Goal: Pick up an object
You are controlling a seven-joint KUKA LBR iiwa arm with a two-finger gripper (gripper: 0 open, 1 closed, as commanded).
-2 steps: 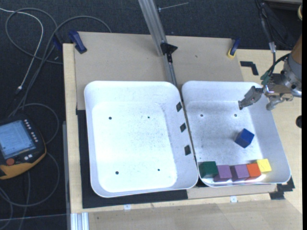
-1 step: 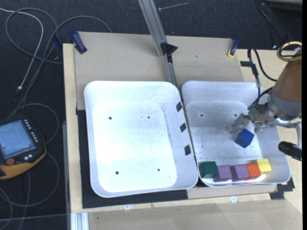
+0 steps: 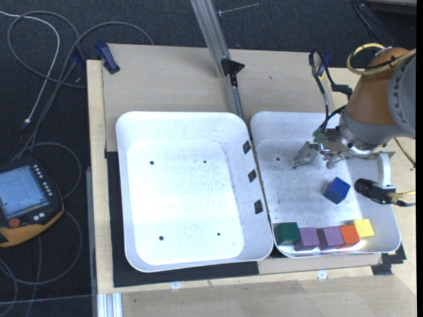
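A blue cube [image 3: 337, 190] lies alone in the middle of the right bin [image 3: 284, 144]. Along that bin's front wall sits a row of blocks: green [image 3: 286, 232], two purple [image 3: 308, 237], orange [image 3: 349, 234] and yellow [image 3: 364, 228]. My gripper [image 3: 316, 159] hangs over the back half of the right bin, up and to the left of the blue cube. Its fingers [image 3: 302, 158] are spread open with nothing between them.
The left bin [image 3: 132, 177] sits beside the right one. A slanted metal rail [image 3: 211, 32] crosses the bench behind the bins. A black camera part [image 3: 373, 190] hangs off the wrist near the blue cube. A teach pendant [image 3: 23, 197] rests off the bench to the left.
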